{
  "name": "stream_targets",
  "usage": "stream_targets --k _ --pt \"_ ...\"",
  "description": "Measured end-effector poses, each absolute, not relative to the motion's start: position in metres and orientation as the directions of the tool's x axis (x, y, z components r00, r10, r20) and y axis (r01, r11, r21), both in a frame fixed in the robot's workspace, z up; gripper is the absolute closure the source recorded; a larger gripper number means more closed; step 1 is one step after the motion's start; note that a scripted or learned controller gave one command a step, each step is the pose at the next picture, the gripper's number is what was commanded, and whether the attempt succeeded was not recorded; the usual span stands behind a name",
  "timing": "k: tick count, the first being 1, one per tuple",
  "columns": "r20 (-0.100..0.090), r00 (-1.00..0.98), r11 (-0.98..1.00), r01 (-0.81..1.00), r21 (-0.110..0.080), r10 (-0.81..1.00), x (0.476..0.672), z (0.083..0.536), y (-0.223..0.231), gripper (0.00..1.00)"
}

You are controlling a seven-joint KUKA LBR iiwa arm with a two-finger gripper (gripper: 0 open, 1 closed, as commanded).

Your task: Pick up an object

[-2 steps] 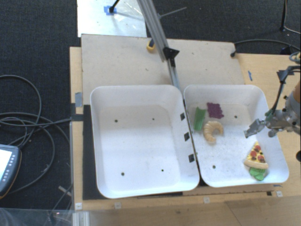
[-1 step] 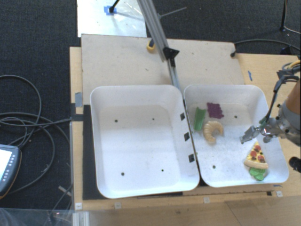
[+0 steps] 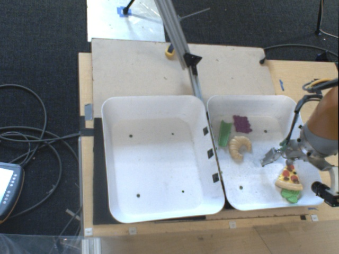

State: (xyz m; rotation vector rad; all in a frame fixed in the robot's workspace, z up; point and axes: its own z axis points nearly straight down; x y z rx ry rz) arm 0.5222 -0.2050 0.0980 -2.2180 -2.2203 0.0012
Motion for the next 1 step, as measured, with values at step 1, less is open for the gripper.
stream_targets --k 1 --pt "-0.002 -0.001 0.001 1.0 0.004 1.0 0.5238 0.1121 -0.2067 1.0"
